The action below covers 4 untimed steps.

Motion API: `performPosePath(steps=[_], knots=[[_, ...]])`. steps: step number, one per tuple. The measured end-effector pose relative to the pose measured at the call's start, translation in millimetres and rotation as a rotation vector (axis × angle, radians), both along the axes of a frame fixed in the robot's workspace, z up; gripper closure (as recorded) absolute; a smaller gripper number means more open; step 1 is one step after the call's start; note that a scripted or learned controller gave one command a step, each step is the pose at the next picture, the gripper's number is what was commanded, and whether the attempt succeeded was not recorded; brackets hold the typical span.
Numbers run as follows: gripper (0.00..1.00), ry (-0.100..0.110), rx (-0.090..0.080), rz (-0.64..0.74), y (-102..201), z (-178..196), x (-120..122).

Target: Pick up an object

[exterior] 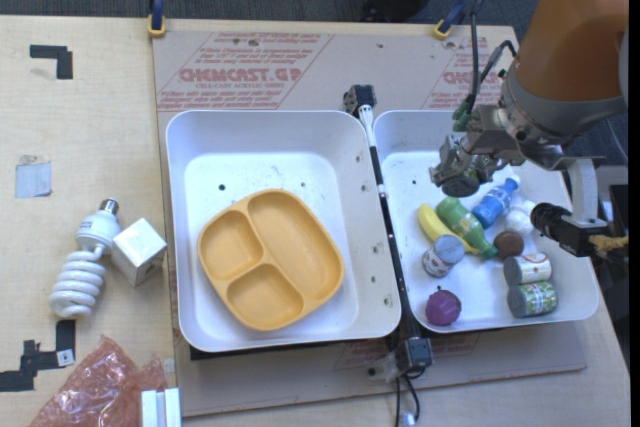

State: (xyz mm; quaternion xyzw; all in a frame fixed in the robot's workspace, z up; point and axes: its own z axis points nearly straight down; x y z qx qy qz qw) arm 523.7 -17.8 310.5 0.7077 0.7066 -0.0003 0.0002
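Observation:
The right bin [400, 155] holds several small objects: a yellow banana [432, 222], a green bottle [465, 224], a blue-capped clear bottle [495, 199], a brown ball [509, 244], a purple plum-like fruit [443, 306], a small round jar [438, 257] and two little cans [530, 285]. My gripper [459, 174] hangs over the upper middle of this bin, just above and left of the bottles. It looks dark and compact from above; nothing shows between its fingers.
The left bin [190, 155] contains a yellow three-compartment plate [270, 260]. On the bench to the left lie a spiral light bulb [82, 270], a white cube [139, 250] and a red mesh bag [100, 385]. A person's shoes stand at the top.

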Motion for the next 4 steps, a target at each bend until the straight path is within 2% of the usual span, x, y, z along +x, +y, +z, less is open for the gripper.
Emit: performPosePath(steps=[1,2,3,4], knots=[[1.00,-0.001,-0.001,0.000,-59.3,-9.1,11.3],[1.00,-0.002,0.000,0.002,18.9,-4.7,10.9],[1.00,-0.001,-0.001,0.001,-45.4,8.6,27.0],[1.00,0.000,0.000,0.000,-23.7,-7.2,-45.9]])
